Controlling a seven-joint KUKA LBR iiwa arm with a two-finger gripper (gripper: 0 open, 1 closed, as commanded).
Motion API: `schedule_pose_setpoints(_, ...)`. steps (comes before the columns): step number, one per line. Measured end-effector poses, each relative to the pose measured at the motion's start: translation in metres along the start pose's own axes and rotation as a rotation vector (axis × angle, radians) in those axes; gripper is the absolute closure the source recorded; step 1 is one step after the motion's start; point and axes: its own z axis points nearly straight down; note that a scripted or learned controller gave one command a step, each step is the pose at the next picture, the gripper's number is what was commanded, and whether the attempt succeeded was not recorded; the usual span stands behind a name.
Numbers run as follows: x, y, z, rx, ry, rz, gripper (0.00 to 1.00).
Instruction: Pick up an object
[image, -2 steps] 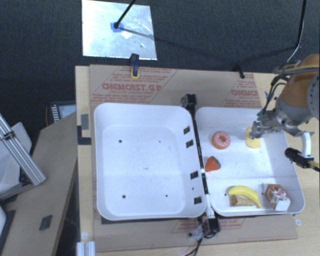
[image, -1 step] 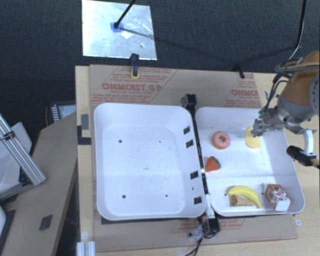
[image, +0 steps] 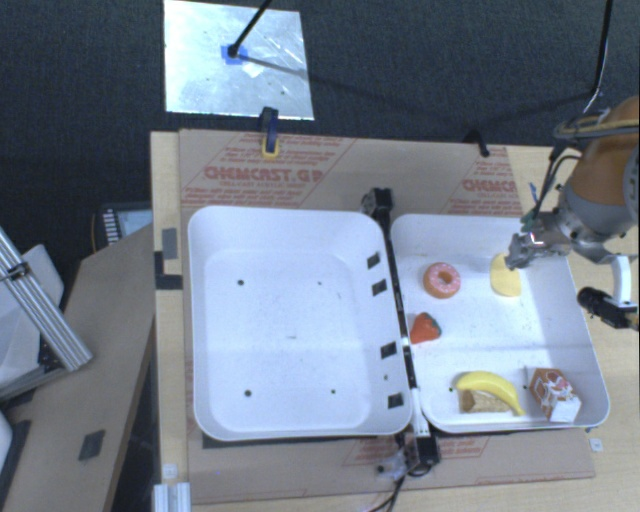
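The right bin (image: 570, 300) holds a pink-frosted donut (image: 441, 280), a pale yellow piece (image: 506, 277), a red strawberry-like piece (image: 426, 328), a yellow banana (image: 490, 386) lying on a brown slice (image: 483, 402), and a small red-and-white carton (image: 554, 393). My gripper (image: 521, 250) reaches in from the right and hovers at the top right edge of the pale yellow piece, close to it. Nothing is visibly between the fingers.
The left bin (image: 205, 300) sits beside the right one, with black clips (image: 385, 290) along the shared wall. A silver sheet (image: 238, 60) lies behind the bench. A metal frame (image: 35, 310) stands at the far left.
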Motion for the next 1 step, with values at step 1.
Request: schedule_pose_setpoints(1,-0.0003,0.0013,-0.0112,-0.004,-0.001,-0.002,1.00)
